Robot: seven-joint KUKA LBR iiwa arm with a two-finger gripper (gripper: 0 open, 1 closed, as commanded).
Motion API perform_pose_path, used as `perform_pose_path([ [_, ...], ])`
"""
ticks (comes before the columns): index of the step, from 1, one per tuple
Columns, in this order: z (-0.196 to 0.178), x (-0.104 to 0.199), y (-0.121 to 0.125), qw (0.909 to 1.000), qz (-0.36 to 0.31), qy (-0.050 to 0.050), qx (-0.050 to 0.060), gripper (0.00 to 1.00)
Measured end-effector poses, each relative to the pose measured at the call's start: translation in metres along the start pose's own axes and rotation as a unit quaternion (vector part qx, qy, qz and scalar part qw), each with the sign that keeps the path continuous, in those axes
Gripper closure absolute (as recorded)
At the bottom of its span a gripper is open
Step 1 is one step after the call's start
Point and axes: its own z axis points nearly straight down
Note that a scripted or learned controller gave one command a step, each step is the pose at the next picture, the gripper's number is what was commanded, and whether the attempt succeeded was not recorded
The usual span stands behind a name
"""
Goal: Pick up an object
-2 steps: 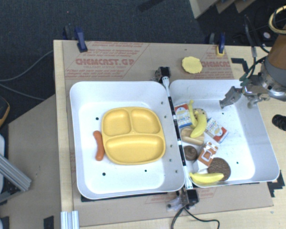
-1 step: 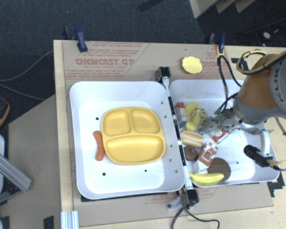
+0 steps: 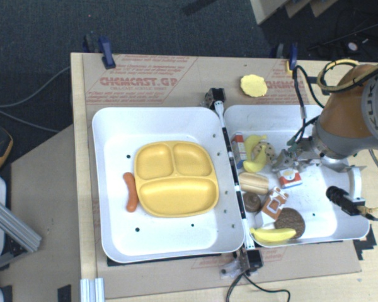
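Right bin [image 3: 327, 228] crowded with toy food around gripper [image 3: 288, 162], grip state impossible to tell.

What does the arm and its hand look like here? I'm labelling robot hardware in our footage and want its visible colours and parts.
The arm is bulky and rounded, grey with a broad orange band above the wrist. Black and yellow cables loop beside it near the top. The hand is small, metallic grey, at the arm's end over the right bin.
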Motion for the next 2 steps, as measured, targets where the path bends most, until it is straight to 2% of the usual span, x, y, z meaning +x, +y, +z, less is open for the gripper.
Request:
perform_pose_path([
  [1,-0.096,0.065,0.026,1.0000,-0.005,0.001,-0.005,1.00],
  [2,-0.100,0.093,-0.007,1.0000,-0.002,0.002,0.003,1.00],
])
